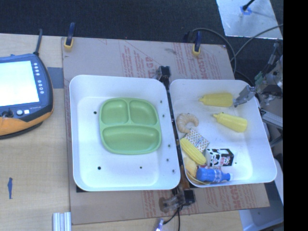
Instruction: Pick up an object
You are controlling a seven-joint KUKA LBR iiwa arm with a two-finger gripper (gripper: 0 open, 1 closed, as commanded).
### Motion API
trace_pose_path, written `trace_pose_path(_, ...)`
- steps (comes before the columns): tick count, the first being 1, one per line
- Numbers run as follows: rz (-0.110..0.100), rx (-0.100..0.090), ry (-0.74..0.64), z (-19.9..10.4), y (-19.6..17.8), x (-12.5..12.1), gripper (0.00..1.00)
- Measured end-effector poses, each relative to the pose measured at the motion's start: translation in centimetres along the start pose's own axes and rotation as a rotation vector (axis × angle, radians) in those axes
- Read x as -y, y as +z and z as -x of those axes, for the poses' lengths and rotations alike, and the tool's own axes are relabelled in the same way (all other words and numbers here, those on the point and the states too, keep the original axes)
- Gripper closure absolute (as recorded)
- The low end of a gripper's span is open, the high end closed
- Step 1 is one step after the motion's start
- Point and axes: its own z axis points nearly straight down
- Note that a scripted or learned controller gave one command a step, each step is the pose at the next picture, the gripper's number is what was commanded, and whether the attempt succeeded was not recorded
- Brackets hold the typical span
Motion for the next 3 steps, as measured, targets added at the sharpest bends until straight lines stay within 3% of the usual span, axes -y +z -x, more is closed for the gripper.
trace_pose_path(1, -0.002, -0.001, -0.002, -7.4, 14.1, 0.0, 0.00)
trace_pose_path(2, -0.002, 0.000, -0.001, -9.1, 14.1, 6.0, 0.00)
trace_pose_path(3, 0.004, 0.002, 0.002, -0.4, 0.2, 2.9, 0.00)
